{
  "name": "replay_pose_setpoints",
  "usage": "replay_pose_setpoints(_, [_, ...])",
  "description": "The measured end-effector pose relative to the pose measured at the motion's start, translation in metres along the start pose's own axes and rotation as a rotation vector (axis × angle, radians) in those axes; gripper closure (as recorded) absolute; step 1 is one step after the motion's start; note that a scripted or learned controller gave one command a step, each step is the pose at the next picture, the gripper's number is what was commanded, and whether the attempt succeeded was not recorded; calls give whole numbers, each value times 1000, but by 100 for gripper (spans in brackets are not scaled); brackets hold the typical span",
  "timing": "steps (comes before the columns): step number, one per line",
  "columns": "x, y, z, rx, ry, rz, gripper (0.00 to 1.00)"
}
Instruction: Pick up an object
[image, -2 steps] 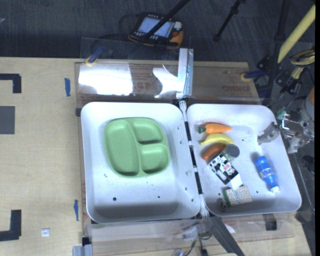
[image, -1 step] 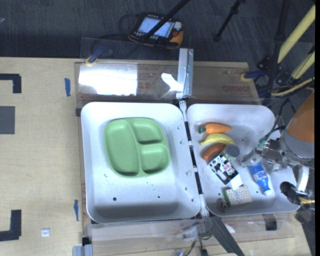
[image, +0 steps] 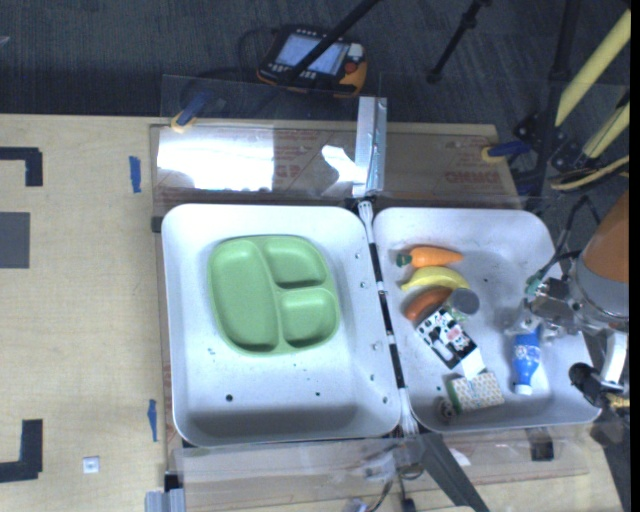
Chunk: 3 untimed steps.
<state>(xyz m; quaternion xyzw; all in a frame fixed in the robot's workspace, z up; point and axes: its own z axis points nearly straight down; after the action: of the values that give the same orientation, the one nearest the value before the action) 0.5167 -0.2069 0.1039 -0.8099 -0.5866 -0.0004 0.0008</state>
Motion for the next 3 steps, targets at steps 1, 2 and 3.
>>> replay_pose_setpoints(1, [23,-47,-24,3,0,-65,100])
replay_pose_setpoints(2, [52,-51,16,-7,-1,289,100])
replay_pose_setpoints(3, [60,-12,-102,2,-3,334,100])
